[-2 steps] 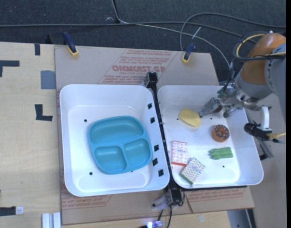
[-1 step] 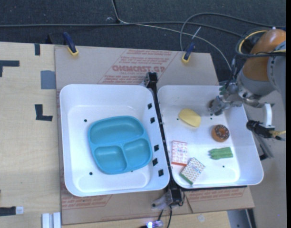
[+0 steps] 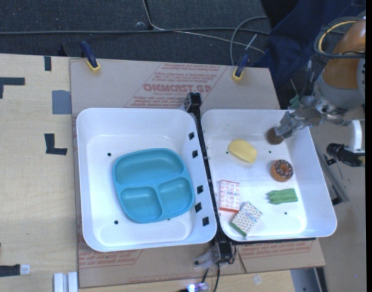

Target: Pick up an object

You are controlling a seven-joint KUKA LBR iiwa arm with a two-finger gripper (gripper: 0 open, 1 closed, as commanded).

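The object to be picked up is not yet fixed, so every loose piece in the right bin [image 3: 320, 221] is a candidate. Nearest the camera lies a small patterned packet [image 3: 246, 217], tilted, and just beside it a flat red-and-white card [image 3: 228, 195]. A little farther right sits a green ridged piece [image 3: 282, 196], and above that a round brown doughnut-like toy [image 3: 282, 170] with a pale centre. Farther back, toward the middle of the bin, rests a yellow lemon-shaped lump [image 3: 242, 151]. All of these lie apart from one another on the white floor. The left bin [image 3: 89, 181] holds a blue divided tray [image 3: 154, 184].

At the far right corner of the right bin the gripper [image 3: 277, 135] hangs over the bin's upper edge, near the lemon-shaped lump but not touching it. Its tip is a dark blur; I cannot tell whether it is spread or pressed together, and nothing is visibly held.

My reading is that the task is at the approach step, with no grasp made. The next move seems to call for choosing a target, likely the nearby yellow lump, centring over it, descending to the bin floor and closing.
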